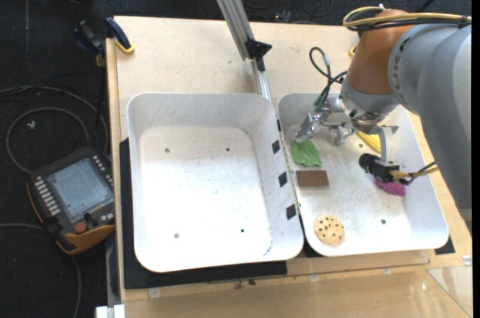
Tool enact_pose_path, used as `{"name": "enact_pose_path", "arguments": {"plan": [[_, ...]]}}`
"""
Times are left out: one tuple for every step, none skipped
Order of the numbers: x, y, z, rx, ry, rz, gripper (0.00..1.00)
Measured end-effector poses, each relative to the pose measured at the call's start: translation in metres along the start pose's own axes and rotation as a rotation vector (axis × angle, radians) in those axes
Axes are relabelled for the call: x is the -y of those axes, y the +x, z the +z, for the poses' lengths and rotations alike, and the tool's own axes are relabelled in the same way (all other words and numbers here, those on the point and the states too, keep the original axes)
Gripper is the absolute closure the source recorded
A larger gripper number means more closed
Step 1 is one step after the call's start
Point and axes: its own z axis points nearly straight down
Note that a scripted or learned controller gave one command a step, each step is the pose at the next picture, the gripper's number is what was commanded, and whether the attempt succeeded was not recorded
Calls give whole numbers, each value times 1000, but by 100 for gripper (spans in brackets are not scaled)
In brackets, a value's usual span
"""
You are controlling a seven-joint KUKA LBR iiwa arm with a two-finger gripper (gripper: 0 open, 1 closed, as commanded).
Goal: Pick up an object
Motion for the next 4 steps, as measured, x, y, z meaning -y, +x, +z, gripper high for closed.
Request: {"name": "enact_pose_path", "arguments": {"plan": [[-3, 0, -15, 1, -9, 0, 100], [6, -1, -72, 2, -14, 0, 100], [14, -5, -122, 2, -13, 1, 100], [15, -12, -184, 3, -15, -2, 100]]}}
